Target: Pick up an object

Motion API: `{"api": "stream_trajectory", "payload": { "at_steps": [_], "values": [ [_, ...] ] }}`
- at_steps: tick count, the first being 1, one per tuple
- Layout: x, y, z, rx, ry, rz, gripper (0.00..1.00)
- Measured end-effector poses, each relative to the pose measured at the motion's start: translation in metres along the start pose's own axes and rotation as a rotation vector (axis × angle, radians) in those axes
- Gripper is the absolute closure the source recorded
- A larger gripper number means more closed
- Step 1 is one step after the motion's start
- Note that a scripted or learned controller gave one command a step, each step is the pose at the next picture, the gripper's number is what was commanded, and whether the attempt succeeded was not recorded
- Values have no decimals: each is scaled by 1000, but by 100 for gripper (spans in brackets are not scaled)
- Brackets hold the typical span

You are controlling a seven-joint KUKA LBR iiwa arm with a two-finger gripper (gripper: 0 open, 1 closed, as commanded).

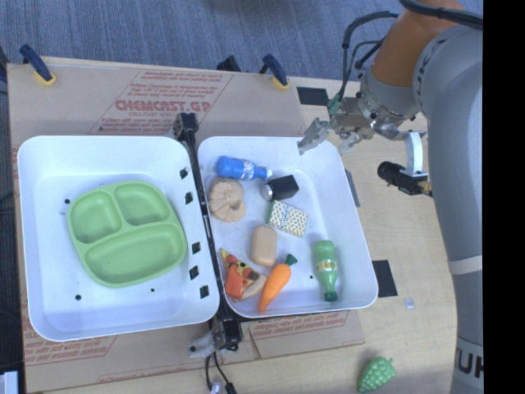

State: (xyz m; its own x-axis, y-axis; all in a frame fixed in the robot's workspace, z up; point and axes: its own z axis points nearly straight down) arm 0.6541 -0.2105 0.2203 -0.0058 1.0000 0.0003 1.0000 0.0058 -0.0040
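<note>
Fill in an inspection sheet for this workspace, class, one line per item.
Surface: bench bearing two white bins.
Job's things: right bin holds blue bottle, green bottle, carrot, pizza slice, bread roll, tan block, patterned packet, black object.
Clutter: green divided plate in left bin; green grapes on bench.
Hand: above right bin's far edge, holding nothing.
Cables: black ones along the arm.
Surroundings: blue carpet.

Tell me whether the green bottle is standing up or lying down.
Lying down. The green plastic bottle with a yellow label rests on its side on the floor of the right white bin, its cap pointing toward the bin's near edge.
</note>
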Motion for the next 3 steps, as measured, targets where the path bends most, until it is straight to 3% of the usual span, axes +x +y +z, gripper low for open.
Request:
{"api": "stream_trajectory", "payload": {
  "at_steps": [1, 2, 3],
  "values": [
    [-1, -88, 125, -6, -1, 1, 0],
    [4, -148, 124, -31, -13, -8, 0],
    [72, -117, 129, -2, 1, -4, 0]
  ]
}}
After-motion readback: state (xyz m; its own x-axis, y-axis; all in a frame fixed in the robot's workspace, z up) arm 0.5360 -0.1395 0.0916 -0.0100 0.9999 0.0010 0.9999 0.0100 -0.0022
